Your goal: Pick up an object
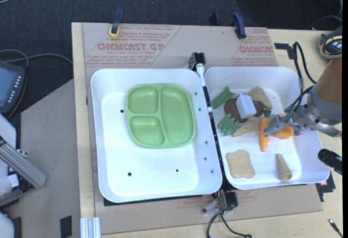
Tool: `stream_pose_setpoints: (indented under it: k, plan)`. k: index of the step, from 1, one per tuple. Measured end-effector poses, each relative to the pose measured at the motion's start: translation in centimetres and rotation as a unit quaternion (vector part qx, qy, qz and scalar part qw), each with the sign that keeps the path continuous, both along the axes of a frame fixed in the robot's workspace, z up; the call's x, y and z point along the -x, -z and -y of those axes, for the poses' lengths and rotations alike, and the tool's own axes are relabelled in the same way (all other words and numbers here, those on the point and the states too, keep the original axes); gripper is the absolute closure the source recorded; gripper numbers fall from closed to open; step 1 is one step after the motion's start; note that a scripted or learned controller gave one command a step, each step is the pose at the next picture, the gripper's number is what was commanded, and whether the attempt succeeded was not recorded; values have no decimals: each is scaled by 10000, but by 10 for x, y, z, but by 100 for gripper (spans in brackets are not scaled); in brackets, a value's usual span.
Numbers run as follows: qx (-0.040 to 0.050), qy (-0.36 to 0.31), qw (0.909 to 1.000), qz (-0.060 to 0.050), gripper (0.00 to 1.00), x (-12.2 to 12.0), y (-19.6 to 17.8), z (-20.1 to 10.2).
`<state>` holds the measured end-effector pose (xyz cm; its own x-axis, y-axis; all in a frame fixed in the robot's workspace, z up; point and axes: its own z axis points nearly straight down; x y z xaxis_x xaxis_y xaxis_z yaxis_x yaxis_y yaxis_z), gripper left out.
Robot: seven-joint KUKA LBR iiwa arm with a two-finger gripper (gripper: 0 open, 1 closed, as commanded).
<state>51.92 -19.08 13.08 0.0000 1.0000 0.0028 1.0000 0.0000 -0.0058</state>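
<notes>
Camera view: cardboard-topped bench (163, 41), dark carpet around it. Gripper (281, 122) over right bin (310, 174); finger state unclear. Carrot (263, 136) lies lengthwise, tip toward viewer.

Green divided plate (161, 116) in left bin (109, 161)

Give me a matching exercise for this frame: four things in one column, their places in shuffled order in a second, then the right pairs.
Things
1. green divided plate
2. bread slice
3. carrot
4. gripper

Places
A. near front edge of the right bin
B. over the right bin, beside the carrot
C. in the left bin
D. middle of the right bin, lying lengthwise

Pairs: 1-C, 2-A, 3-D, 4-B
</notes>
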Motion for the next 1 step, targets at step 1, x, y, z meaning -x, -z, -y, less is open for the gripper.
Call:
stream_pose_setpoints:
  k: [1]
  plan:
    - [-1,2,10000,-1,0,1,49,-1]
